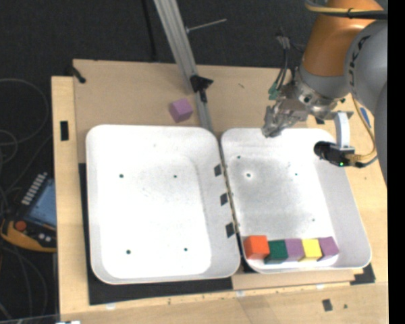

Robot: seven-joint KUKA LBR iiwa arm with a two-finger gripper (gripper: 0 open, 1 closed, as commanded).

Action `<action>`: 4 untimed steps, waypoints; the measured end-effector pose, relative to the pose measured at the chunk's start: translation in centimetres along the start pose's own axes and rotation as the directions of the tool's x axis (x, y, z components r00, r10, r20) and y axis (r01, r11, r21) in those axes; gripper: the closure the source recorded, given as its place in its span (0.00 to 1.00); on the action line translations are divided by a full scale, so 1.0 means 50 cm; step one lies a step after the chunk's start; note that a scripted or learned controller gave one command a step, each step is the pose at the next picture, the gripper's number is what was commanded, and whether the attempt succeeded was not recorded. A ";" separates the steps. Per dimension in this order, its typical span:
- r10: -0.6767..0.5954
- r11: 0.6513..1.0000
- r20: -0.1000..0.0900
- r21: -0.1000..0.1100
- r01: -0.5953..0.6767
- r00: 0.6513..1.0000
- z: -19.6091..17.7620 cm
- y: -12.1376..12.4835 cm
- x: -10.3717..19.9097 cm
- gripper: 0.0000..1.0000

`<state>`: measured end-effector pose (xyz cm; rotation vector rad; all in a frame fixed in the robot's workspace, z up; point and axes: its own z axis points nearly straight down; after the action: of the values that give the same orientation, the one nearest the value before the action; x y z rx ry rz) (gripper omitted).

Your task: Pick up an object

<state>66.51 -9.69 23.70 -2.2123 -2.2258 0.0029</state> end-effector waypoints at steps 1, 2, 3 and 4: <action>0.004 1.000 0.002 -0.008 -0.004 1.000 -0.031 0.002 -0.009 1.00; -0.002 1.000 -0.001 0.001 0.002 1.000 0.088 0.011 0.147 1.00; 0.006 1.000 0.001 -0.007 -0.006 1.000 0.057 0.013 0.135 1.00; 0.007 1.000 0.001 -0.009 -0.007 1.000 0.035 0.014 0.133 1.00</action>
<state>67.17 -3.06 21.95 -2.2253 -2.2229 -0.0051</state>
